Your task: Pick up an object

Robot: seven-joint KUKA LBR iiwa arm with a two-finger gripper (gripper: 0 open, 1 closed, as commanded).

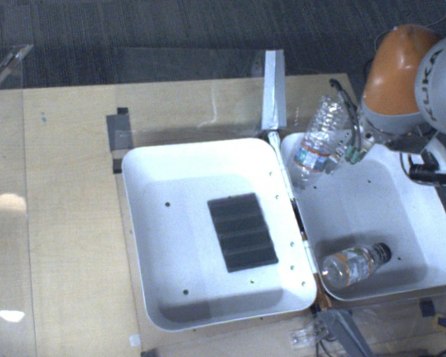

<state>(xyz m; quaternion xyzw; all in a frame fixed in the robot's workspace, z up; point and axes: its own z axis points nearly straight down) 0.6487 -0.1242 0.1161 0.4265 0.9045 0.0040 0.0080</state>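
Nearest, a clear plastic bottle with dark cap (352,264) lies low in the right white bin (383,196). Above it, my fingers (352,146) clamp a light, crushable, slippery clear crinkled bottle (318,144); its ribbed middle suits gripping.

pad (243,231) in left bin (152,221), bottle (355,264) in right bin (441,258)

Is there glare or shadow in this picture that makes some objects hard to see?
Camera view: the clear bottle at the end effector is blurred against the right bin; the lying bottle shows highlights; soft shadow fills the left bin's near edge.
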